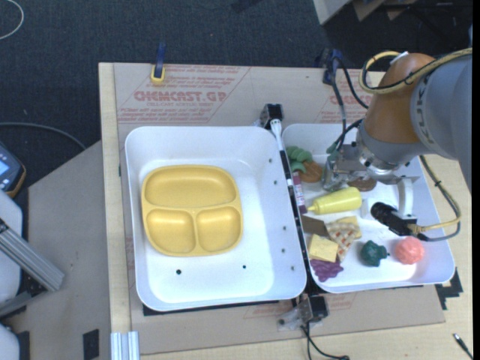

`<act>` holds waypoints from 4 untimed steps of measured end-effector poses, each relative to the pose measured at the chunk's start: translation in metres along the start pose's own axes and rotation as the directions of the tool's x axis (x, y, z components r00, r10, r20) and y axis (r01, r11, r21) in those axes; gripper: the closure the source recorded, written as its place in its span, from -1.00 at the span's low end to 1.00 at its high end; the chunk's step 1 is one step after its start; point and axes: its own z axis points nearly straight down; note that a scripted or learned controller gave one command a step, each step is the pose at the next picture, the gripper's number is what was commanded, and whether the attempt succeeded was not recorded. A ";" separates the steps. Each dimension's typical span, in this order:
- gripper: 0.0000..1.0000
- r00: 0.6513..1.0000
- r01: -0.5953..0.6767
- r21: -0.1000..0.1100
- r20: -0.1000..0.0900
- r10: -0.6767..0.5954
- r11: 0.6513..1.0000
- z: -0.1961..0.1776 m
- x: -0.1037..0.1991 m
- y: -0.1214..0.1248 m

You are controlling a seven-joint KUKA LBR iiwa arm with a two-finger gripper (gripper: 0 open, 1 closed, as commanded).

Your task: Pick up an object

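The gripper hangs low over the right bin, just behind the bottle as the camera sees it; whether it is apart or together cannot be told from this view, and nothing is seen held. The bottle is the likely target: it lies on its side on the bin floor, long axis roughly across the bin, cap end toward the left bin. For a sound grasp, centre the gripper over the middle of the bottle's body, not the tapered cap end; set the closing direction across the bottle's short axis; descend straight down; close only once both sides of the body are straddled. Note the neighbours: a brown piece lies just behind the bottle's cap end, with a green piece beyond it; a pizza slice lies just in front of the bottle; a cheese block lies in front of the slice; a pink ball lies well apart from the bottle. The round body probably rolls if struck off-centre; a skewed descent risks pushing the bottle onto the slice. Lift vertically after closing; verify the bottle rises clear of the floor.
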 end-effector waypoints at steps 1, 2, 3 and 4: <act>1.00 1.000 0.002 -0.006 0.002 -0.002 1.000 -0.059 0.001 -0.007; 1.00 1.000 0.000 -0.008 0.003 0.000 1.000 -0.116 -0.010 -0.008; 1.00 1.000 0.002 -0.004 0.002 -0.002 1.000 -0.120 -0.010 -0.007; 1.00 1.000 0.007 0.004 -0.002 -0.007 1.000 -0.112 0.047 -0.015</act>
